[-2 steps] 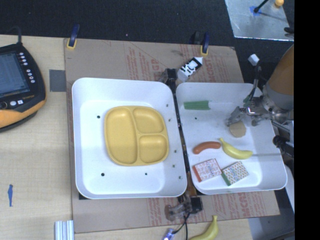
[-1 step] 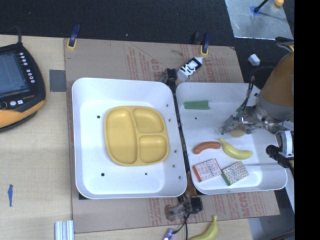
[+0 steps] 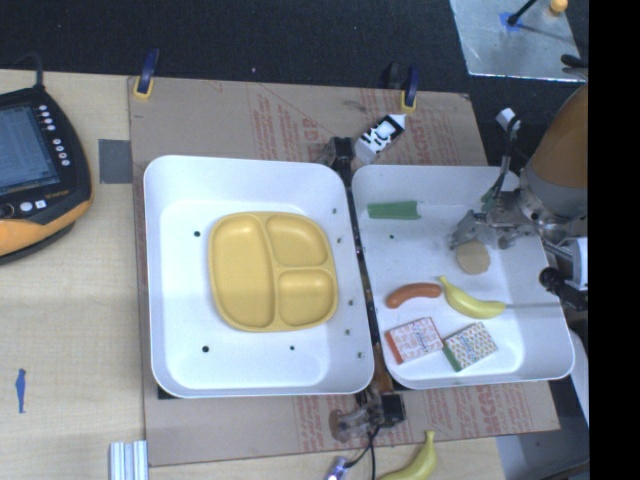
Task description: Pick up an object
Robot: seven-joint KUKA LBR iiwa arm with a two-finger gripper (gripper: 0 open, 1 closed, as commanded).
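The arm (image 3: 560,158) reaches in from the right edge of the view, its orange band showing as a rounded mass at the upper right, with the grey wrist below it. From there the metal gripper (image 3: 478,232) extends leftward and downward, held low. Cabling runs up along the wrist. Whether it is spread or closed cannot be made out.

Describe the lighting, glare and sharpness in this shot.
Camera view: even overhead light, soft short shadows beside the yellow divided plate; the left bin shows mild glare on its white floor; the gripper and arm at the right edge look slightly soft; the print on the two small cards is too small to read.
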